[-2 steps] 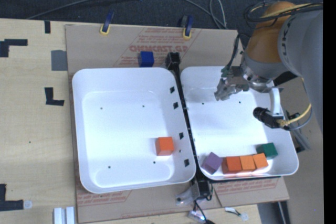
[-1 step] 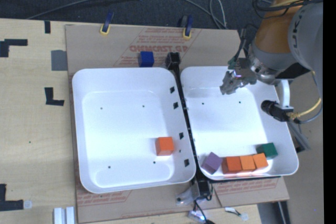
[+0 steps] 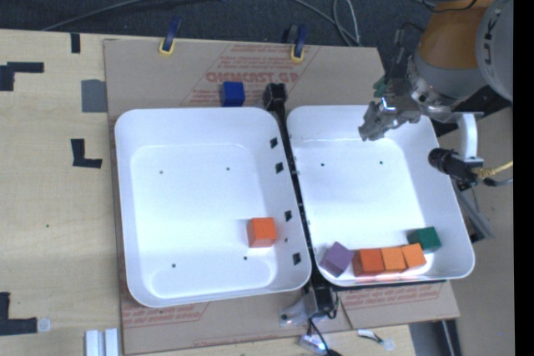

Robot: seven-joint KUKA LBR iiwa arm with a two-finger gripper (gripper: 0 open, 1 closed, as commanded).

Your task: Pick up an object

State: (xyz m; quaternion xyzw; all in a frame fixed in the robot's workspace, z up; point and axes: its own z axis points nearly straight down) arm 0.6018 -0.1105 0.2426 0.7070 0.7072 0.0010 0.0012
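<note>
The gripper [image 3: 373, 127] hangs over the right bin's [image 3: 350, 179] far edge (I cannot tell its state), with the blocks [image 3: 385, 259] well below it, crowding the near wall, so a descent there risks jamming.

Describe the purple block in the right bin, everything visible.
The purple block is a small cube-like piece, matte lilac, seemingly solid. It sits turned at an angle in the right bin's near left corner, by the wall. It ends a row: an orange block lies just right of it, touching or nearly so. Nothing grips it.
</note>
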